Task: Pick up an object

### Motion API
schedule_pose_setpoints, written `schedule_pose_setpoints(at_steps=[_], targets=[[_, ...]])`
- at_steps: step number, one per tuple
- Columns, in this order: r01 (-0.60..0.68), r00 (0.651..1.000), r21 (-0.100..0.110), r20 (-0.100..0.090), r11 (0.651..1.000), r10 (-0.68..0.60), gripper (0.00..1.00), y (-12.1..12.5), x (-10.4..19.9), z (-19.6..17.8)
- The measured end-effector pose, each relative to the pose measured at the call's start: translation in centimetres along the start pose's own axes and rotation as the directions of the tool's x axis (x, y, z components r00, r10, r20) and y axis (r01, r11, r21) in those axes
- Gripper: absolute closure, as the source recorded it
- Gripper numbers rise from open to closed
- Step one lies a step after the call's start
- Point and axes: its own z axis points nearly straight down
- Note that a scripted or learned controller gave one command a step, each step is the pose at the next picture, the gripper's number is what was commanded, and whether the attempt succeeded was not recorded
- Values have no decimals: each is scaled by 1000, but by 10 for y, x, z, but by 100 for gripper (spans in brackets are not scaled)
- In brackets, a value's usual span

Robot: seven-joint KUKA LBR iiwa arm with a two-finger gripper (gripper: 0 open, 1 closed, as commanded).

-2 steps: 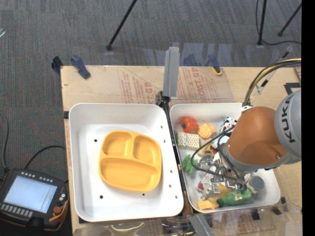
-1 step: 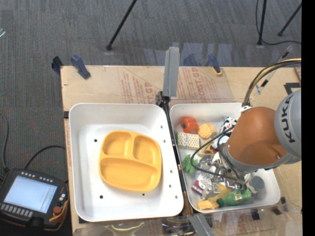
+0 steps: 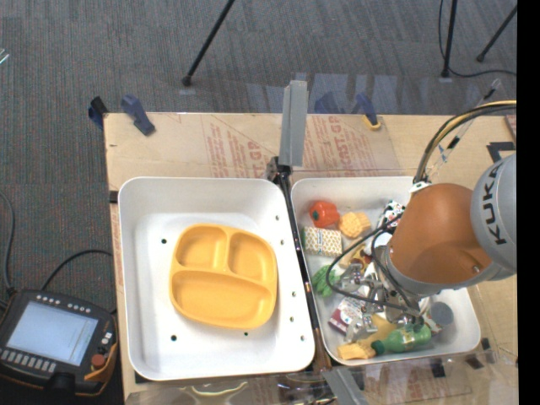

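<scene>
Teach pendant (image 3: 51,336) with a pale screen at near left, down on the carpet beside the counter (image 3: 211,142). On the counter, two shallow white bins side by side. In the left bin (image 3: 135,226), a yellow divided plate (image 3: 224,274) lying flat near the middle. In the right bin (image 3: 467,332), a jumble of small objects: green bottle (image 3: 403,339) on its side along the near wall, yellow piece (image 3: 355,351) just left of it, red-and-white packet (image 3: 344,317) a little farther in, green leafy toy (image 3: 325,278) by the left wall, checkered packet (image 3: 322,241) beyond that, orange-red toy (image 3: 323,213) and yellow waffle-like round (image 3: 355,224) at the far side, grey disc (image 3: 440,315) toward the right. Grey arm with orange band (image 3: 439,234) reaching in from the right, low over the right bin. Hand (image 3: 390,304) down among the clutter, just beyond the green bottle, largely hidden under the wrist; how far open, and whether gripping anything, impossible to tell. Grey upright post (image 3: 294,125) at the far edge between the bins.
</scene>
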Motion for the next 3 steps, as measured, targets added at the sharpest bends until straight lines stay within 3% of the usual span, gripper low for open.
schedule_pose_setpoints(at_steps=[2, 3], targets=[[26, 1000, 1, 0, 1000, -26, 0, 1, 0, 0], [150, 989, -2, -1, 989, -150, 0, 2, -2, 0]])
